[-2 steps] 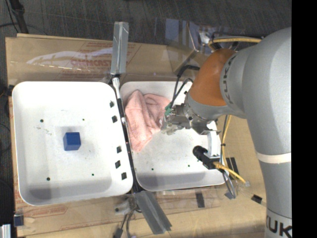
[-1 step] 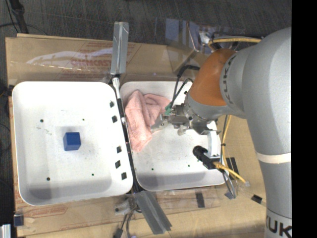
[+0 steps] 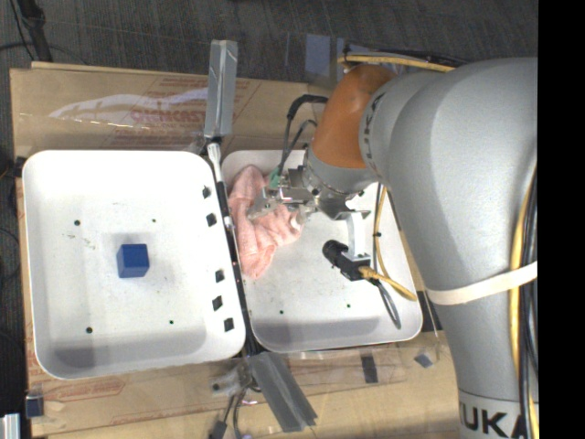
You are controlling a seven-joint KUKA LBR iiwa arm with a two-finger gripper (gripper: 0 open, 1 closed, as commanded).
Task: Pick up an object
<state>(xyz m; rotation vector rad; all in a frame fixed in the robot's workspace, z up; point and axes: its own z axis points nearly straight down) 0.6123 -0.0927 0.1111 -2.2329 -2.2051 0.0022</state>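
Note:
A crumpled pink cloth lies in the right bin, against its left wall. My gripper hangs at the cloth's upper right part, low over it and touching or nearly touching the fabric. The wrist and the folds hide how the fingertips stand. A small blue cube sits alone in the left bin, left of its middle.
A black cable piece with a yellow lead hangs from the arm over the right bin's centre. The big grey arm body covers the right bin's right side. Black clips line the wall between the two bins. Brown cardboard lies under both bins.

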